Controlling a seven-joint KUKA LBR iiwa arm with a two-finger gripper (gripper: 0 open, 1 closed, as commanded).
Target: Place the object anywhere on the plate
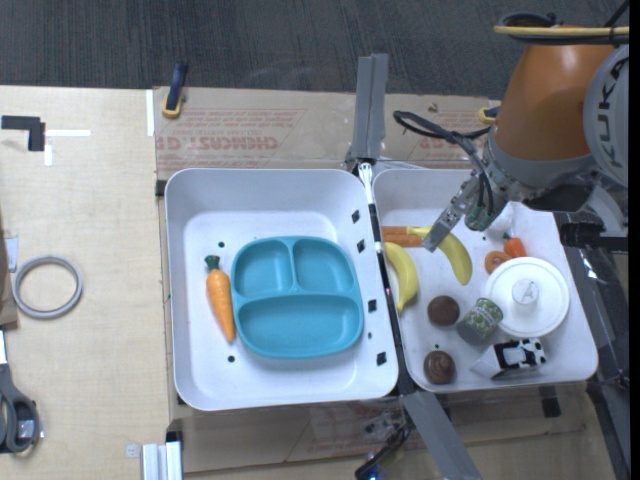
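Note:
The blue three-compartment plate [297, 298] lies in the left bin [190, 368] with nothing on it. A toy carrot [220, 298] lies on the bin floor, just off the plate's left edge. My gripper [440, 233] hangs low over the back of the right bin [570, 368], slanting down and to the left. Its tip is above the top end of a small banana [459, 260] and next to an orange carrot [398, 235]. Whether anything sits in the gripper is unclear. A larger banana [404, 274] lies by the bin's left wall.
The right bin also holds a white round lid [527, 294], a green can [480, 320], two brown balls [443, 310] [439, 366], orange pieces [497, 261] and a black-and-white toy [520, 353]. A grey ring [45, 286] and scissors [15, 418] lie on the bench at left.

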